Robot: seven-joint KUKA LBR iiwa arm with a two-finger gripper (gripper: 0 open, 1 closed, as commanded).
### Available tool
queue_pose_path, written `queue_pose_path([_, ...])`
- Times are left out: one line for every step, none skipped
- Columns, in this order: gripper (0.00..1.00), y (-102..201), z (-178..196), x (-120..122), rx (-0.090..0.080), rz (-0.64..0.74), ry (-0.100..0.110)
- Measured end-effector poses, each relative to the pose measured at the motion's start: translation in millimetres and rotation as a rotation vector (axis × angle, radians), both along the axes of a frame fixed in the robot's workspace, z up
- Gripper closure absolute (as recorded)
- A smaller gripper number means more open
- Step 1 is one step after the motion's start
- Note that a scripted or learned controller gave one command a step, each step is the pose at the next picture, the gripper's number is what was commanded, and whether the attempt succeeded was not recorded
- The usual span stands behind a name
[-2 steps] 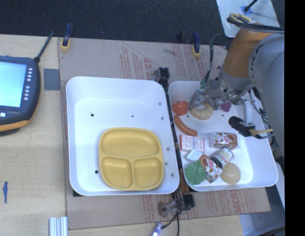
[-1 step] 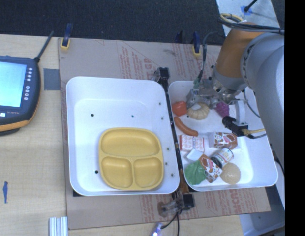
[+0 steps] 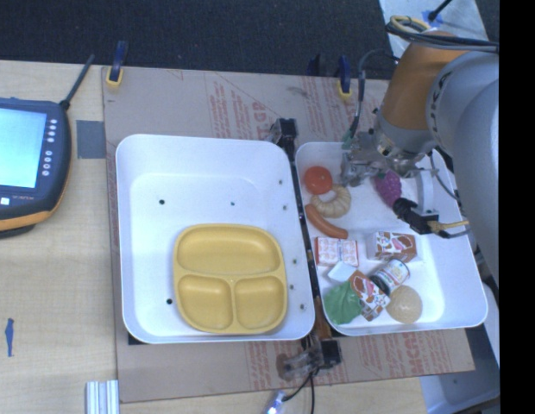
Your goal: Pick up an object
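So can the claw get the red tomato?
Probably yes. The claw hangs just beside the red tomato in the right bin, and nothing lies on top of it.

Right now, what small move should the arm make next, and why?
Probably ease the gripper down toward the croissant. It hovers at the far end of the right bin, between the tomato and grapes, with nothing seen between its fingers.

Arm lowered, claw (image 3: 361, 167) seemingly down.
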State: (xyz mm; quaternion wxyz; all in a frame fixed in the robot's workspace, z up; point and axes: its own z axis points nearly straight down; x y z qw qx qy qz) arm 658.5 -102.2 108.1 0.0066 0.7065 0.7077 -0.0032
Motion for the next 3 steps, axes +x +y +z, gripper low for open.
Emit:
queue_pose_path([0.00,-3,0,0,-0.005,-0.001,0.001])
queue_pose_path([1.00,-2,11,0,-0.003,0.002,0.003])
queue_pose_path([0.00,-2,11,0,-0.003,0.002,0.003])
